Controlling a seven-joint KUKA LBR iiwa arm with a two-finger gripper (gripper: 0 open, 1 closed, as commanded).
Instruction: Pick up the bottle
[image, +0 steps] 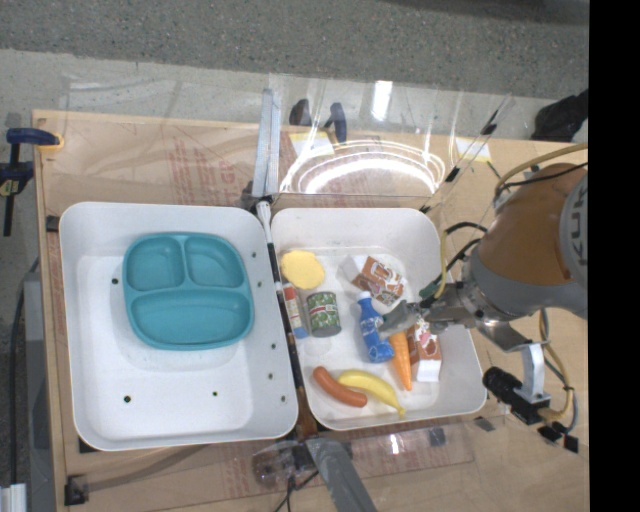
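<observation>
Camera view: bottle (372, 330), blue plastic with a white label, lies on its side in the middle of the right bin (425, 225). Hand (415, 318) sits low just right of it, over a carrot (401, 362) and a small red-white box (428, 352); can't tell whether it's open or closed, and nothing visibly gripped. Arm (530, 255) is grey metal with a glossy orange band, cables looping off it.

Same bin: round yellow lemon-like piece (303, 269), green cylindrical can (322, 313), thin red-capped tube (294, 310) along the left wall, crinkly brown snack packet (377, 278), smooth red sausage (340, 387) touching a curved banana (372, 388).

Left bin (80, 250): teal three-compartment plate (188, 290), matte plastic, rounded corners. Both bins shallow, white and smooth, on a plywood table (150, 160).
</observation>
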